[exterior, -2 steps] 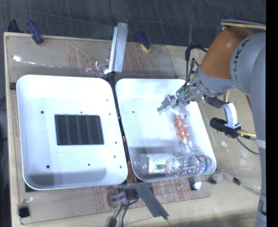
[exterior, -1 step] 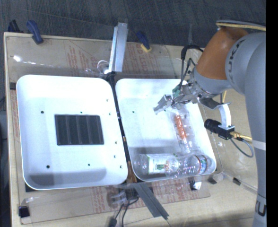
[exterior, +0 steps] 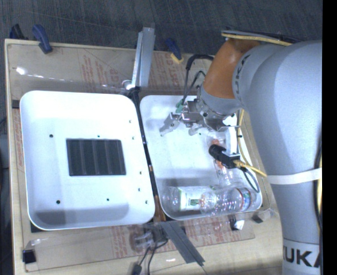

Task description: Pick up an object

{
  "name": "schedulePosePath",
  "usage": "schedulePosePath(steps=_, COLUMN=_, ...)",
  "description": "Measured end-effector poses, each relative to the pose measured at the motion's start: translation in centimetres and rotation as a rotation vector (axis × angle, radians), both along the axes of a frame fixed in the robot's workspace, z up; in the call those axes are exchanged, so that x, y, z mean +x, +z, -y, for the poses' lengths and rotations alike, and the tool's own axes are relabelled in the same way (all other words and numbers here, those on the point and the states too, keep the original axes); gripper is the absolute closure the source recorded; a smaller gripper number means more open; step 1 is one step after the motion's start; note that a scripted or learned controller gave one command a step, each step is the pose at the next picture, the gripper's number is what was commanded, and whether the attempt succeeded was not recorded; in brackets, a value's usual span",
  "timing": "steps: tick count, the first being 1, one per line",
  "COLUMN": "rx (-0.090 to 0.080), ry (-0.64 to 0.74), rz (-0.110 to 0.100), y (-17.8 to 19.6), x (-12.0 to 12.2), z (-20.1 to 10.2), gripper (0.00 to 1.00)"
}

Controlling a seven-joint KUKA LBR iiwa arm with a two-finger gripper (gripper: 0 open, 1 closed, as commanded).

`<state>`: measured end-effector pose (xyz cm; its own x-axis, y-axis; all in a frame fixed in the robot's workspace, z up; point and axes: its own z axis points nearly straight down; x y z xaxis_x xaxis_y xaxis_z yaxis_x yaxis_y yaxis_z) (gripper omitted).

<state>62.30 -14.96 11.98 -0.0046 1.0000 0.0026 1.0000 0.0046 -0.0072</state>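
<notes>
Your target lies in the right-hand shallow white plastic bin (exterior: 157, 130): a clear plastic drinks bottle with a white and green label (exterior: 206, 199), on its side along the bin's near wall, its length running left to right. Judging by how see-through it is, it looks empty or nearly so, so expect it to be light, thin-walled and springy, with a smooth curved skin that will slip or roll if you press it off-centre. I would take it across the labelled middle, jaws closing over its width, where the body is straight and the label may offer some friction; the tapered ends would squirt out. The wall beside it leaves little room for a finger on that side, so allow for that. The grey two-finger gripper (exterior: 180, 119) hangs over the far part of the same bin, well apart from the bottle; whether its fingers are spread or pressed together I cannot tell. The left-hand white bin (exterior: 42, 113) holds a dark ribbed rectangular panel (exterior: 95, 157).
</notes>
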Motion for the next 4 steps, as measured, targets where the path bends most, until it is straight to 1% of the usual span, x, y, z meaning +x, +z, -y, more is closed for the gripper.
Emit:
schedulePosePath(steps=1, rx=-0.002, ry=0.025, rz=0.005, y=-1.2, x=3.4, z=4.6, gripper=0.00)
schedulePosePath(steps=2, rx=-0.001, ry=0.055, rz=0.005, y=2.9, x=-2.3, z=6.0, gripper=0.00)
schedulePosePath(steps=3, rx=-0.001, ry=0.077, rz=0.004, y=6.8, x=-6.4, z=6.0, gripper=0.00)
schedulePosePath(steps=4, rx=0.000, ry=0.118, rz=0.003, y=6.3, x=-6.0, z=5.9, gripper=0.00)
